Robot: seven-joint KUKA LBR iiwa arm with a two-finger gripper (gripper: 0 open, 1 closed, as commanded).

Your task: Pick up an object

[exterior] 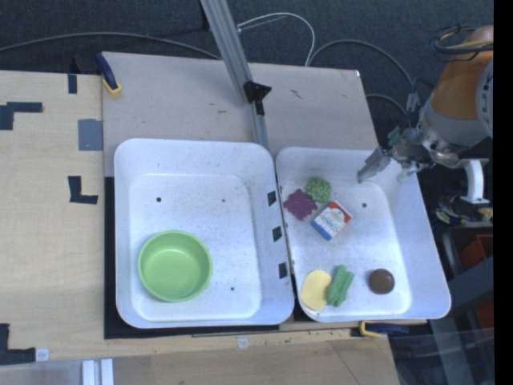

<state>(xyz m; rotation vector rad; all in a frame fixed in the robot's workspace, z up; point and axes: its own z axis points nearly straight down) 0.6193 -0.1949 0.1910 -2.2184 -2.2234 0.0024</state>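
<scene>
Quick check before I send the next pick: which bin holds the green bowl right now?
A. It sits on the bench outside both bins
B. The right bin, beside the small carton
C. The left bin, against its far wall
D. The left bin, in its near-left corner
D. The green bowl sits in the left bin at its near-left corner, while the small carton and the other small items lie in the right bin.
</scene>
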